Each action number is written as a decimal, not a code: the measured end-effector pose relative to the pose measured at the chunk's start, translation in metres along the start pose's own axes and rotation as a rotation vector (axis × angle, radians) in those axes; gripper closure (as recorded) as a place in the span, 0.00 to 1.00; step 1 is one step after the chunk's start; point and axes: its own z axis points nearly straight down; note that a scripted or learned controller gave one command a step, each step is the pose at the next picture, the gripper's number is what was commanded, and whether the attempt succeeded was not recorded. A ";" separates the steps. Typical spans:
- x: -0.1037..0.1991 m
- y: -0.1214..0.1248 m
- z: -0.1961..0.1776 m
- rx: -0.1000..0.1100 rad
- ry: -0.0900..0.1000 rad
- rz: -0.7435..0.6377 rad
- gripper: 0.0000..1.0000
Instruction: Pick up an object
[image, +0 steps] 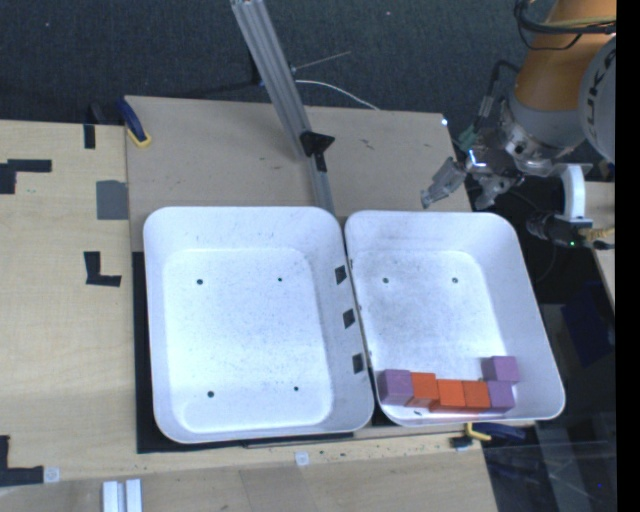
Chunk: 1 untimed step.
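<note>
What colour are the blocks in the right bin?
Purple and orange blocks, in the camera view.

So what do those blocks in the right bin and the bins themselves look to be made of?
Purple and orange blocks: probably painted wood or foam; matte, flat colour, crisp edges. White bins: likely moulded plastic; rounded corners, soft sheen, dark speckling from wear.

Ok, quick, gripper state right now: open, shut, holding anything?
Gripper: above the far edge of the right bin, nothing visibly held; open or shut cannot be told.
</note>
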 end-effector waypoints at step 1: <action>0.030 0.001 -0.021 -0.002 0.001 -0.004 0.00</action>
